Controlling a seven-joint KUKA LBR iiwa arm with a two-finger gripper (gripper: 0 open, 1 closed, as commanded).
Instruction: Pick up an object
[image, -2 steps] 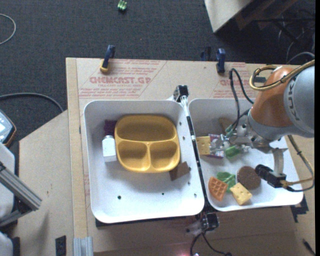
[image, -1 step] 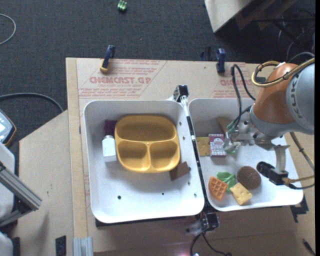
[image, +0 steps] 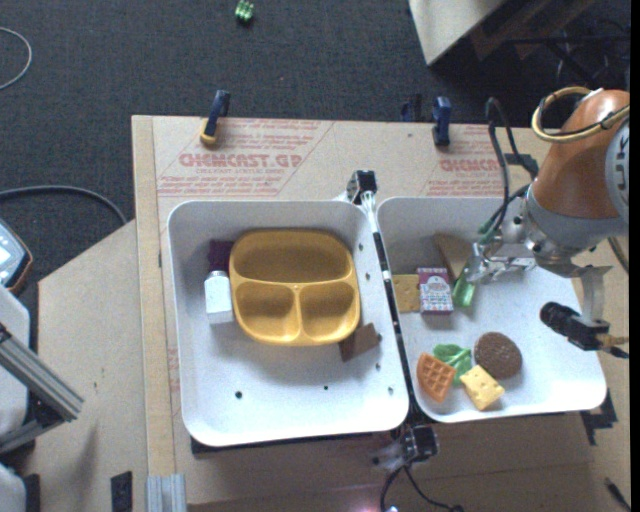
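The gripper (image: 478, 272) is hanging over the upper middle of the right bin (image: 590, 392), and whether anything sits in its grasp cannot be told from this slanted view. A small green piece (image: 464, 292) is lying right at its tip, touching or nearly touching it, though nothing shows it being held. Just to the left of that, a small red-and-white carton (image: 434, 291) is sitting beside a tan cracker (image: 405, 292), which is resting against the wall shared by the two bins. A brown wedge (image: 449, 250) is lying behind the carton, close to the gripper. Toward the near side of this bin, a waffle (image: 436, 376), a green leafy piece (image: 455, 355), a yellow cheese wedge (image: 482, 387) and a round chocolate cookie (image: 497, 355) are crowding together, well apart from the gripper. The left bin (image: 200, 400) is carrying a yellow divided plate (image: 295, 285) with a white bottle (image: 218, 297) and a dark purple item (image: 220, 252) at its left edge and a brown block (image: 359, 342) at its lower right corner.
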